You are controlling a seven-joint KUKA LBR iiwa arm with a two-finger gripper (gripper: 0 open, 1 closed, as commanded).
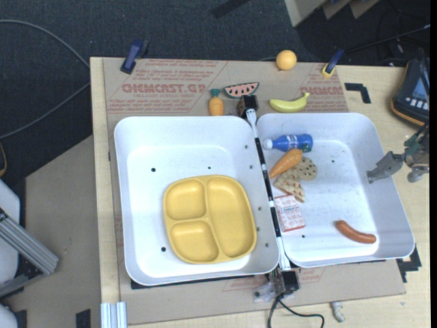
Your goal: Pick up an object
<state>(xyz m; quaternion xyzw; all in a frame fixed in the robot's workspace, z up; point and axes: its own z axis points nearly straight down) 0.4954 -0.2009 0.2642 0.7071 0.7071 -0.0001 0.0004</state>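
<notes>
Sausage [355,232] lay loose at the lower right of the right bin [382,248], nearest the camera, likely easiest to grab; beyond it sat a packet [289,214], carrot [285,162] and bottle [289,143]. Gripper [392,166] hovered at the bin's right rim, fingers apart, holding nothing.

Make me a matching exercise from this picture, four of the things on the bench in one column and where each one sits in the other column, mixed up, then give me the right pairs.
Things:
1. yellow divided plate
2. sausage
3. blue bottle
4. banana

Places:
A. on the board behind the bins, outside both
B. right bin, front corner
C. left bin, middle
D. right bin, back edge, lying on its side

Pairs: 1-C, 2-B, 3-D, 4-A
</notes>
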